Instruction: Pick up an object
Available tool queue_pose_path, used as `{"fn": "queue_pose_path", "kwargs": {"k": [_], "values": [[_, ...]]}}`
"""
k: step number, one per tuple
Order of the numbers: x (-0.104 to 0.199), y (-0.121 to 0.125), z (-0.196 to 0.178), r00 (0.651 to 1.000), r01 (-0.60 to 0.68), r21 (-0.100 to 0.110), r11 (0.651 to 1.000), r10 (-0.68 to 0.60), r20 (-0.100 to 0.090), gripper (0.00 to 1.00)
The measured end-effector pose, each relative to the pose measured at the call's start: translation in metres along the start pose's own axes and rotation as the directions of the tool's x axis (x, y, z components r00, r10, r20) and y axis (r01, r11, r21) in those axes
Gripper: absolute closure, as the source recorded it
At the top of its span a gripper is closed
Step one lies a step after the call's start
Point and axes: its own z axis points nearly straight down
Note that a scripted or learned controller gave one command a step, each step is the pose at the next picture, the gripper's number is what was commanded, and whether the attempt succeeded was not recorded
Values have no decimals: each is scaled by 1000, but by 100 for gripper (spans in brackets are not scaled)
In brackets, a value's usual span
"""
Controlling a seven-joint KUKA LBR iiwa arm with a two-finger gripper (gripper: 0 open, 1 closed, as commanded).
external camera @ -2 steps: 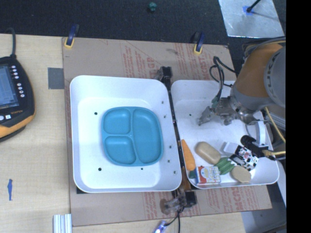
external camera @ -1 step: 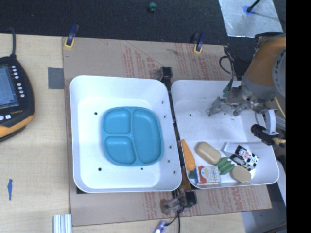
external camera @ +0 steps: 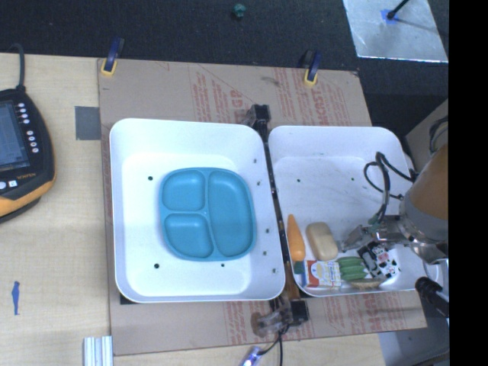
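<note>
Gripper [external camera: 375,244] sits low in the near-right corner of the right bin [external camera: 335,139], just above a green object [external camera: 351,268]; can't tell its state or whether anything's held. Candidates crowd that bin's near wall w/ the orange piece [external camera: 295,239] and tan block [external camera: 322,241], so approach is prob. tight. Blue divided plate [external camera: 207,213] lies alone in the left bin [external camera: 130,204].

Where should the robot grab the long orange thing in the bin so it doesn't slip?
Probably across the middle of the orange stick, coming straight down from above. It lies flat and long, pointing up and down the right bin, so its narrow width suits the jaws. The bin wall sits close on its left and the tan block on its right, so there is little room.
</note>
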Motion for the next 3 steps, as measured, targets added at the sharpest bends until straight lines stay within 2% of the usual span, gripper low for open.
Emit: {"fn": "queue_pose_path", "kwargs": {"k": [1,2,3], "values": [[-1,2,-11,1000,5,-3,1000,-5,2,100],[30,47,-3,1000,3,-7,1000,-3,2,100],[127,67,-101,1000,2,-4,1000,-2,-2,100]]}}
